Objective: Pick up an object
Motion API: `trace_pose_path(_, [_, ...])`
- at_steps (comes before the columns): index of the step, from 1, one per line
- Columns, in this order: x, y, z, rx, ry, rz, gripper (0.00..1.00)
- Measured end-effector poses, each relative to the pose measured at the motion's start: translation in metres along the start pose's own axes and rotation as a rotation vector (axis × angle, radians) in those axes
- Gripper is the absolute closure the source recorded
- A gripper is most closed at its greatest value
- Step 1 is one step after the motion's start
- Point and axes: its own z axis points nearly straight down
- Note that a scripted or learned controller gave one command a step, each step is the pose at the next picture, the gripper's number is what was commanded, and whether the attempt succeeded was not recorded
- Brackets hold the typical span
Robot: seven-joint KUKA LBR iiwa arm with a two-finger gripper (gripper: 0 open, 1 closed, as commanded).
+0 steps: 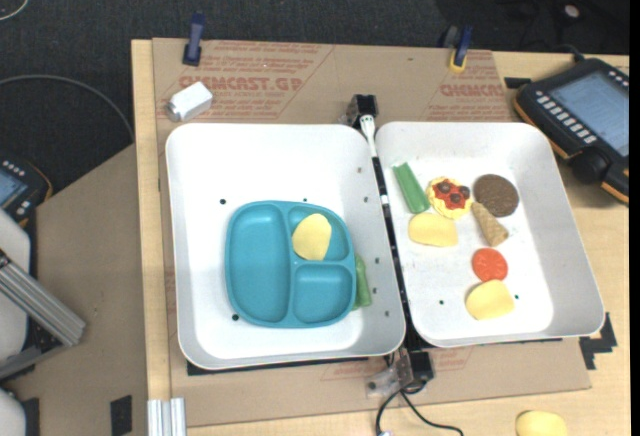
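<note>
A pale yellow piece [312, 237] lies in the upper right compartment of a teal divided plate [262, 264], which sits flat in the left white bin [190, 224], left of centre in the frame. A thin green strip [362, 282] rests against the plate's right edge. In the right white bin [560, 254], right of centre, a green stick [409, 187] lies slanted near the upper left. Beside it sit a small yellow pizza round with dark red spots [449, 195] and a brown disc [495, 194]. Below them lie a yellow wedge [433, 230], a tan cone [489, 223], a red round piece [489, 265] and a yellow lump [489, 301].
</note>
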Motion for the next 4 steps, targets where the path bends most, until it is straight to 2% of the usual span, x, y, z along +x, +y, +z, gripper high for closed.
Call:
trace_pose_path(1, [0.098,-0.007,0.058,0.017,0.006,-0.007,0.00])
trace_pose_path(2, [0.092,-0.006,0.044,0.006,0.002,0.002,1.00])
trace_pose_path(3, [0.119,-0.009,0.139,0.021,0.005,0.001,1.00])
trace_pose_path(4, [0.085,-0.009,0.155,0.015,0.004,0.007,1.00])
